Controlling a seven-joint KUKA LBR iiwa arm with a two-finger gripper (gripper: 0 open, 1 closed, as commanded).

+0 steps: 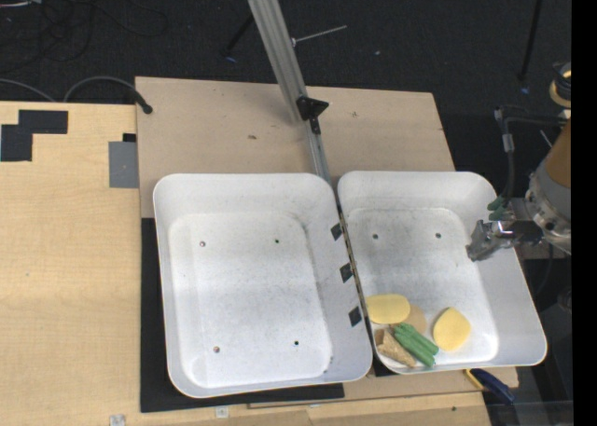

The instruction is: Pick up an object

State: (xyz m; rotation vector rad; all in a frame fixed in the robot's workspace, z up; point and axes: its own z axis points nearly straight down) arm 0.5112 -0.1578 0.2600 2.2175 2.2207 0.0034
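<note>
gripper [481, 241] at right bin [424, 193] far-right edge, finger state unreadable. objects clustered near front corner — yellow piece [451, 329], green piece [414, 343]. suggest targeting isolated yellow piece, descending straight — avoiding bin wall.

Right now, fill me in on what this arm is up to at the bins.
The grey arm reaches in from the right, its tool poised over the right edge of the right bin, with nothing seen in its grasp. The pickable things sit clustered at that bin's near end: two yellow pieces, a green piece and a tan piece. The left bin sits alongside. No pick has happened yet.
</note>
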